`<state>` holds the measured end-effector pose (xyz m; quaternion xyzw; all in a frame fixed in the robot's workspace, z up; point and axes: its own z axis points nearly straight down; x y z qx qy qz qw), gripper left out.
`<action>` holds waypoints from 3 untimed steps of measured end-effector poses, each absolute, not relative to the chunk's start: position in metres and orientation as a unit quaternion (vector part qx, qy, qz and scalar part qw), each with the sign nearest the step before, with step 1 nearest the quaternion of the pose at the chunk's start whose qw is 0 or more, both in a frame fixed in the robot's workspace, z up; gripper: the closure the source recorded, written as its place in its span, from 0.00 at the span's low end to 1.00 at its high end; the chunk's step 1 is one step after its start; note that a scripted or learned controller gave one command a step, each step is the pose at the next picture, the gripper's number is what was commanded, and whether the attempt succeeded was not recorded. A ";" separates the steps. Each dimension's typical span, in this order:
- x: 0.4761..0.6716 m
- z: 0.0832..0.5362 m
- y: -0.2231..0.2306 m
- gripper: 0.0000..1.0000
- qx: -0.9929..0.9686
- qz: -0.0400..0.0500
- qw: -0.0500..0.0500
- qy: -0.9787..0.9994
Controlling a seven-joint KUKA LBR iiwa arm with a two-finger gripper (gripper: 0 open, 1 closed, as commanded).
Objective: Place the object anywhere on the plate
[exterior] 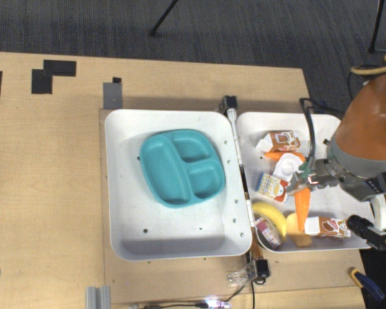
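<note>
The wooden bench [45,192] bears two white bins [125,237] side by side.

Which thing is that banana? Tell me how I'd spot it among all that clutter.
Look at the right-hand white bin, the one crowded with toy food. Go to its near left corner: the banana lies there, beside the upright orange carrot. It is the only plain yellow, curved piece; its neighbours are orange or printed packets.

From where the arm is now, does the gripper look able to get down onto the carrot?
Probably yes: the gripper hangs just above the carrot's upper end in the right bin, with nothing over the carrot. The banana and packets crowd its sides.
</note>
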<state>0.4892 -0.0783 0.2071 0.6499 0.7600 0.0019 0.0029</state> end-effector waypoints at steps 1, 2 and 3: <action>0.527 0.188 -0.012 1.00 0.641 0.002 0.001 0.767; 0.589 0.292 0.009 1.00 0.778 0.005 0.003 0.628; 0.613 0.195 0.043 1.00 0.832 -0.003 -0.002 0.555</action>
